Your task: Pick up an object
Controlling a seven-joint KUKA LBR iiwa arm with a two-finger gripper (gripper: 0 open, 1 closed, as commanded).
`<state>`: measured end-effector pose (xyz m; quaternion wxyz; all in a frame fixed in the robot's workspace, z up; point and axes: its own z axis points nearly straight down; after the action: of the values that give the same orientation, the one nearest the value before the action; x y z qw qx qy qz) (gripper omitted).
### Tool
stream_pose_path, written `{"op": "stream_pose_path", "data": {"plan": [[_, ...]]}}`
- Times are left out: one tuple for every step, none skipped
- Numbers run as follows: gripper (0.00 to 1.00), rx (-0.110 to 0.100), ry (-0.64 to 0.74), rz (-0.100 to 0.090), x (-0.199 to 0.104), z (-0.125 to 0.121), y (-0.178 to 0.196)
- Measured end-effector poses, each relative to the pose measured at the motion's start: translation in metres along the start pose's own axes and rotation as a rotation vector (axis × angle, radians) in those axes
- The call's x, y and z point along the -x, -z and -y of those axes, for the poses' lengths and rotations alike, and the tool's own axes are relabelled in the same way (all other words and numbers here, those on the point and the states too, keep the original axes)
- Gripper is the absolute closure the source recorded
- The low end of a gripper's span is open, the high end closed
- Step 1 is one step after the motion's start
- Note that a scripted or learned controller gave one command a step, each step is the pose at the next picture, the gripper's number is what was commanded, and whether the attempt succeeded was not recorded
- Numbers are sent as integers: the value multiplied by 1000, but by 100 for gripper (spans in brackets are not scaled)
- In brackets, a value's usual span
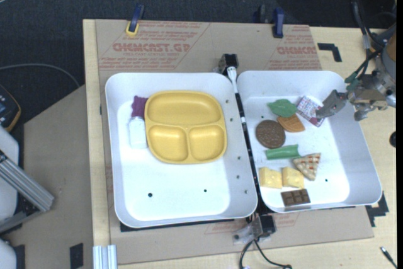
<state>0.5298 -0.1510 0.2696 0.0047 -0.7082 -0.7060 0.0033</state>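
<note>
Hovering at the right bin's (368,167) upper right, the gripper (329,107), grip state unclear, sits just right of the small wrapped packet (308,108), touching or nearly.

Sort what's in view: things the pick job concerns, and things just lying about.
Job: gripper; small wrapped packet by its fingers; brown round cookie; pizza slice; right bin.
Lying about: yellow divided tray; left bin; blue clamp.

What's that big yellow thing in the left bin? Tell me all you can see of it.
The yellow tray looks like smooth plastic, with rounded corners and three compartments: one wide at the far side, two smaller nearer the camera. It lies flat in the left bin. A purple and white object lies against its left edge.
</note>
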Motion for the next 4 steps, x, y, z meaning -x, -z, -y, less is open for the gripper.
{"op": "stream_pose_path", "data": {"plan": [[0,12,3,2,0,-2,6],[0,4,1,0,9,0,-52],[0,4,1,0,18,-2,-108],[0,5,3,-1,11,4,-156]]}}
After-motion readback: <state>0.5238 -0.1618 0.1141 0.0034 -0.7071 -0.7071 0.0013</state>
